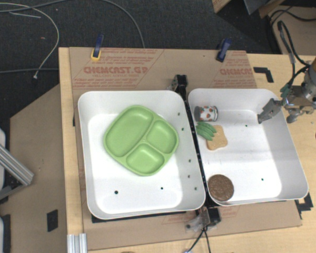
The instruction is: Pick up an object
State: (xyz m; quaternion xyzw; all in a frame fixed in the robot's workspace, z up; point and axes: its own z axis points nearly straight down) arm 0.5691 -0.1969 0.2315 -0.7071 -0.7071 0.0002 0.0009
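Jaws (280, 111) spread apart, grasping nothing, poised over right bin (284, 157) at its upper right edge. Right bin contents: small can (206, 113) upper left, green toy (205, 130) touching tan sandwich piece (217, 141), brown disc (220, 187) lower left. Left bin (95, 183): green divided plate (141, 139). Both on cardboard-covered counter (73, 78).

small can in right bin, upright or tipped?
Tipped: the can lies on its side in the right bin, its round end facing left.

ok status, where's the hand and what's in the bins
Hand open, over right bin far edge, holding nothing. Can, green toy, cookie along its left side. Green tray in left bin.
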